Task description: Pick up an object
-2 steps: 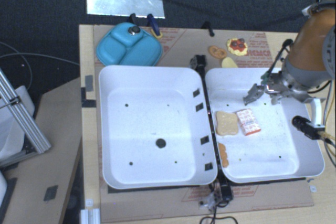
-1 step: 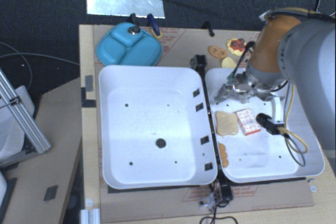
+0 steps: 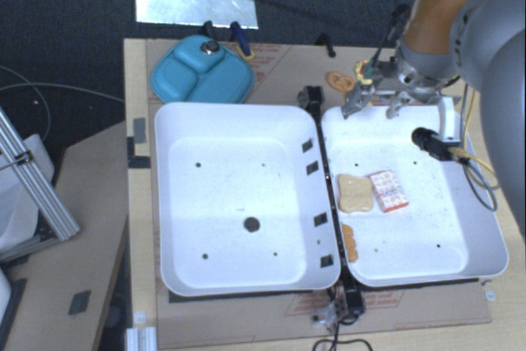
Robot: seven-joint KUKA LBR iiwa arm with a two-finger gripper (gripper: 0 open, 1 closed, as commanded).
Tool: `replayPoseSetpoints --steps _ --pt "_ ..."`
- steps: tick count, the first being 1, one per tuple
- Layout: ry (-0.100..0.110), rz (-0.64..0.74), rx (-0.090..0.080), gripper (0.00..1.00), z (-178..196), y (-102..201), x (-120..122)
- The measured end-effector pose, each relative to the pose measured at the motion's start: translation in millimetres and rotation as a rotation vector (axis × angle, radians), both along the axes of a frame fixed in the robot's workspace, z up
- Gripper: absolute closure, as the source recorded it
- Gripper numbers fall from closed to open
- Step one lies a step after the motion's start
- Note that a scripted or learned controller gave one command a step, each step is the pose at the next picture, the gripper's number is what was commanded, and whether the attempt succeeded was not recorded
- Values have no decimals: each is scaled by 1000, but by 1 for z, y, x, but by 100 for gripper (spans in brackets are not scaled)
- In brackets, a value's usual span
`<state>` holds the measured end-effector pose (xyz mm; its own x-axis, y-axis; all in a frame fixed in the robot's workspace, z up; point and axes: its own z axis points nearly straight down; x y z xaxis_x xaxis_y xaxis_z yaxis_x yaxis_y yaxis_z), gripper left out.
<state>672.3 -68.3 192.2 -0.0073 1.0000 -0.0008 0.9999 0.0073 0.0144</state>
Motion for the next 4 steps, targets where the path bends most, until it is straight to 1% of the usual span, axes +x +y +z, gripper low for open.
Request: replayPoseSetpoints --steps 1,2,3,4 --pt "10 -11 -1 0 56 -43 -74" --pt "12 -3 0 0 -77 -56 -17" --pt "19 2 7 0 -5 41 -168" --pt "10 -4 1 100 3 35 -162"
